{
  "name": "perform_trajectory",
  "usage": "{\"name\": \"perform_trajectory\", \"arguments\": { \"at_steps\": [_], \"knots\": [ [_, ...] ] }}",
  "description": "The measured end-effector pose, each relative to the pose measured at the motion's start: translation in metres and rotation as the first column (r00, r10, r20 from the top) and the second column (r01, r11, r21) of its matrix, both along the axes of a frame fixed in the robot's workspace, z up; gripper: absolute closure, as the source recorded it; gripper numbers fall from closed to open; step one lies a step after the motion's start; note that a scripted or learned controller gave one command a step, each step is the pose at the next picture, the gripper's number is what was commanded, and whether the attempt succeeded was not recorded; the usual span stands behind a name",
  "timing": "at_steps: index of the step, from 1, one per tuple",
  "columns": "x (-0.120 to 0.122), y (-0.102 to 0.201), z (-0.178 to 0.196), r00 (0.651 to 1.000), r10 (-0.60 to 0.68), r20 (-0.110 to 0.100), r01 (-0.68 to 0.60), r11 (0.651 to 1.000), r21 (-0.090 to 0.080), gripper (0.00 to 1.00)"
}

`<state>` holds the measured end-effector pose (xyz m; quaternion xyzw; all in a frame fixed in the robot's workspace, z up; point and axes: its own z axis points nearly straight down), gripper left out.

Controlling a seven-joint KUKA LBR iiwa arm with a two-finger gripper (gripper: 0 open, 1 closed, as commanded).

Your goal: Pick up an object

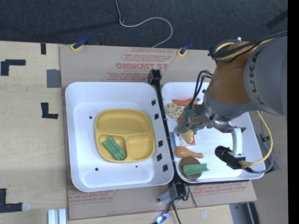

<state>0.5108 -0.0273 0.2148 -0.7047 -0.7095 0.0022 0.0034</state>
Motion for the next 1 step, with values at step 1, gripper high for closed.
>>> {"name": "perform_trajectory", "arguments": {
  "at_steps": [1],
  "knots": [
    [-0.0051,-0.0030,-0.0029,1.000,-0.005,0.001,0.005,1.000,-0.002,1.00]
  ]
}}
